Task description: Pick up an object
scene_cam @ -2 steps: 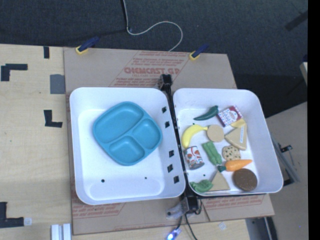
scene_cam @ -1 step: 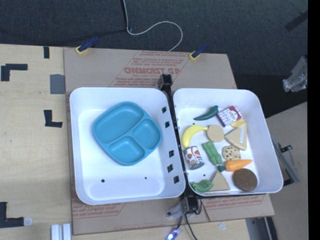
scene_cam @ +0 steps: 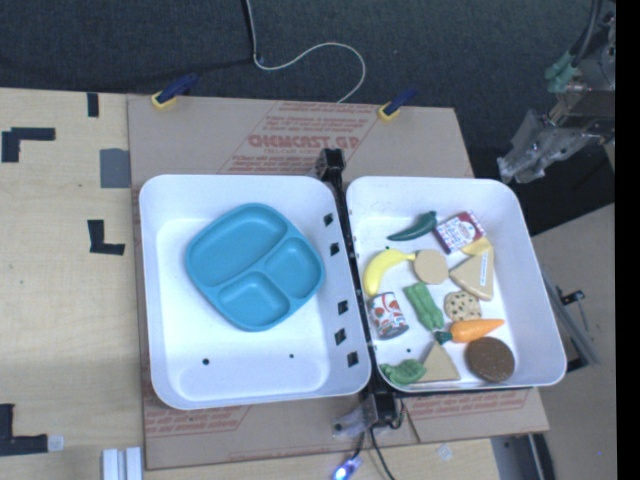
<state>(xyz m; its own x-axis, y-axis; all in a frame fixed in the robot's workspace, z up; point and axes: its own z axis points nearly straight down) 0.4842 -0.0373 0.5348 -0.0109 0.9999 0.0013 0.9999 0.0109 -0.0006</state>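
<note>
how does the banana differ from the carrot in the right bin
The banana is yellow and curved; the carrot is orange and straight, with a green end. The banana lies nearer the divider between the bins, beside the round tan piece; the carrot lies lower and farther right, just above the brown disc. Both are toy foods lying flat in the right bin, apart from the gripper.

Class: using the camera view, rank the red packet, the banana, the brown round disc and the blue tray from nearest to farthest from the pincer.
From the pincer:
1. red packet, right bin's upper part
2. banana, right bin's left side
3. brown round disc, right bin's lower corner
4. blue tray, left bin
</note>
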